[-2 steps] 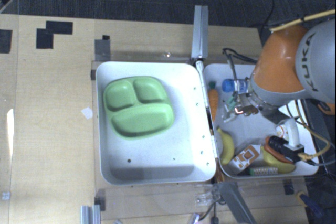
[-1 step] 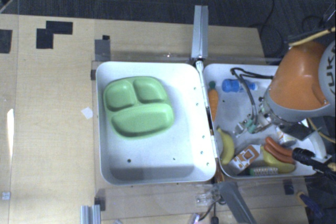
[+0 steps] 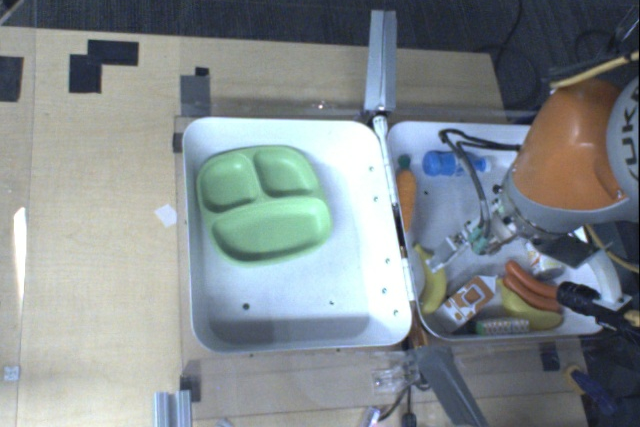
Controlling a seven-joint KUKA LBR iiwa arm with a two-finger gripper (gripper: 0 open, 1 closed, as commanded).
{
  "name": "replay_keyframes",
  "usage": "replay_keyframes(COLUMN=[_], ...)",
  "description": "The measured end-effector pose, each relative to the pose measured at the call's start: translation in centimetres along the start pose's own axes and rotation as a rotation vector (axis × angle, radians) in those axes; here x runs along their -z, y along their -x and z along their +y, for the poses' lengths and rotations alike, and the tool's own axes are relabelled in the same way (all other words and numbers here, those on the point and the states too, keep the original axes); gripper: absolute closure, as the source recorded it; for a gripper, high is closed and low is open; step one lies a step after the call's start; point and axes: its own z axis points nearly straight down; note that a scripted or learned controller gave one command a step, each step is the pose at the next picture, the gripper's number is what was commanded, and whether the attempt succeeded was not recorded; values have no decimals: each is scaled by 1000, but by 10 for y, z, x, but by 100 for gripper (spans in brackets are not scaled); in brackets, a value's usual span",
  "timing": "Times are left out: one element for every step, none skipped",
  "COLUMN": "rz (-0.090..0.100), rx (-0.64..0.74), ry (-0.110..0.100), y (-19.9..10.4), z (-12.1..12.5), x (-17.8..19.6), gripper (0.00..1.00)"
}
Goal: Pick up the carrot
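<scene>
carrot lies along right bin's left wall — awkward for fingers | gripper hangs mid-bin, apart from it; we cannot tell its jaw state | green tray in left bin

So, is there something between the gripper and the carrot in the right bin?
Nothing visible. The carrot lies against the right bin's left wall; bare white floor separates it from the gripper.

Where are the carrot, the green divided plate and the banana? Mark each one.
carrot (image 3: 406, 198): camera view, middle of its orange body, along the right bin's left wall.
green divided plate (image 3: 264, 203): camera view, ridge where its compartments meet, in the left bin.
banana (image 3: 433, 286): camera view, middle of its yellow curve.
</scene>
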Motion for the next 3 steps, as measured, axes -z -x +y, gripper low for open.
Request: replay_keyframes(rz=[-1, -3, -3], rx=[55, 185, 304], ry=[1, 3, 4], y=[-13, 32, 31], z=[53, 120, 122], x=[0, 1, 1], gripper=[0, 0, 0])
